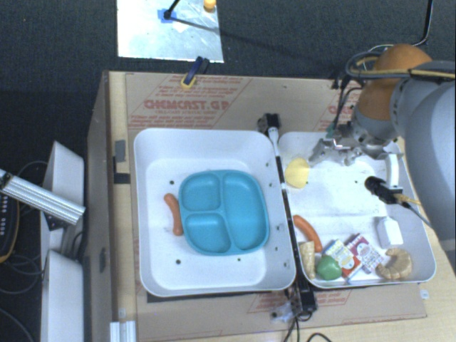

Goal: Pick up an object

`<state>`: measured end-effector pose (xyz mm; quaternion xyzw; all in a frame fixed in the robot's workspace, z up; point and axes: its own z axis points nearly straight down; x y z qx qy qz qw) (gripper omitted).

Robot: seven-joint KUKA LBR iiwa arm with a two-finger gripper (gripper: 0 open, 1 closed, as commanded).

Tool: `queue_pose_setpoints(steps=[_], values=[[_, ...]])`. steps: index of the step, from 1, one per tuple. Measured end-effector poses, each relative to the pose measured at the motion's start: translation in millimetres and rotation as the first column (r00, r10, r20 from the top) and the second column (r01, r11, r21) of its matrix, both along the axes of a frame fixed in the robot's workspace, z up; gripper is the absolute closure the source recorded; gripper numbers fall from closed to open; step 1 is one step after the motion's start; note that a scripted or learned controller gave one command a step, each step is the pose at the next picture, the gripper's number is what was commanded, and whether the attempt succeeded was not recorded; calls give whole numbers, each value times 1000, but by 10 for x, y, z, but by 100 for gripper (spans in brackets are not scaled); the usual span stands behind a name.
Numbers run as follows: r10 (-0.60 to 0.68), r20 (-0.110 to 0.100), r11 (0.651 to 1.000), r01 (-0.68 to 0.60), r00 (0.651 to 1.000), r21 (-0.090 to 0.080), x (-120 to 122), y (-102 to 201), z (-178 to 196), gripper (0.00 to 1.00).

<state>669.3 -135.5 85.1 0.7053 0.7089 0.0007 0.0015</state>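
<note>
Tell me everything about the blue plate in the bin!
The blue plate is a light blue tray with rounded corners that looks like smooth plastic. Raised ridges split it into three sections: two at the top and a wider one below. It lies flat, turned slightly askew, in the middle of the left white bin. A small sausage lies just beside its left edge.

My gripper looks like bare metal with a dull shine, and the band above my wrist is glossy orange. The two white bins seem smooth plastic with a soft gloss. The blue divided plate is also smooth plastic, rather matt. The worktop under them looks like a brown paper-covered sheet with red print, matt. The sausage has a slightly shiny skin. The floor is dark and rough, like carpet.
</note>
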Motion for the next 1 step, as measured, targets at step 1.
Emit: queue_pose_setpoints(steps=[1], values=[[-1, -1, 1000, 1, 1000, 0, -13, 110, -4, 0]])
